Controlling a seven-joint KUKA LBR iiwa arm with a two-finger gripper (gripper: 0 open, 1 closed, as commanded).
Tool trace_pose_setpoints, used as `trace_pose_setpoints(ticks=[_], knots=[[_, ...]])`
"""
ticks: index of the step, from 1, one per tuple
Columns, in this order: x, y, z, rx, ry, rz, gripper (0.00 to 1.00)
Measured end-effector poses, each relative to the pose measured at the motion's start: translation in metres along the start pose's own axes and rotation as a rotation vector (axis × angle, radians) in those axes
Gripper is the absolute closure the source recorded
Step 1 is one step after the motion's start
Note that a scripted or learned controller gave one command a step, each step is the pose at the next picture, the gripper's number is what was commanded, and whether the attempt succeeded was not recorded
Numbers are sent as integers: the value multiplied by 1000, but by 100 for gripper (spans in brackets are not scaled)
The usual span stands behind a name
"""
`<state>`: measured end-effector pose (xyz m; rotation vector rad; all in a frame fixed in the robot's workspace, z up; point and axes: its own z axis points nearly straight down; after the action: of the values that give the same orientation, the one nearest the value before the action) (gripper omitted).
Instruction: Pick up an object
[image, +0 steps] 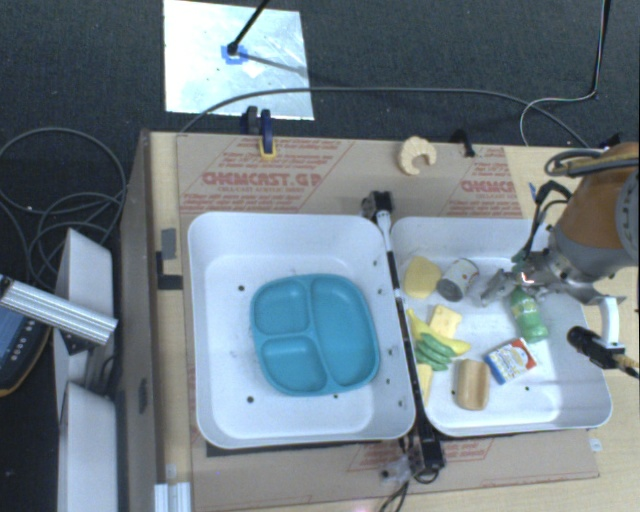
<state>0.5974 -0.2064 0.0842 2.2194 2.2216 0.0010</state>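
Observation:
The right bin (570, 400) holds several small objects. A green bottle-like item (529, 317) lies near its right side, just below my gripper (508, 284), which hangs low over the bin's upper right part. A grey can (455, 279) lies to the gripper's left, beside a yellow lemon-like piece (422, 276). Lower down are a yellow cheese wedge (444, 321), a green vegetable (433, 349), a tan bread-like roll (471, 384) and a small blue, red and white carton (509, 360). Nothing shows as held.
The left bin (215, 260) holds a blue divided plate (314, 332). A black clamp (380, 208) sits at the top of the ridge between the bins. A tan object (417, 154) lies on the cardboard behind them. The grey and orange arm (600, 215) enters from the right.

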Motion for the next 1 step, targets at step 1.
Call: trace_pose_setpoints(ticks=[1], knots=[[0, 1, -11, -3, -1, -1, 100]])
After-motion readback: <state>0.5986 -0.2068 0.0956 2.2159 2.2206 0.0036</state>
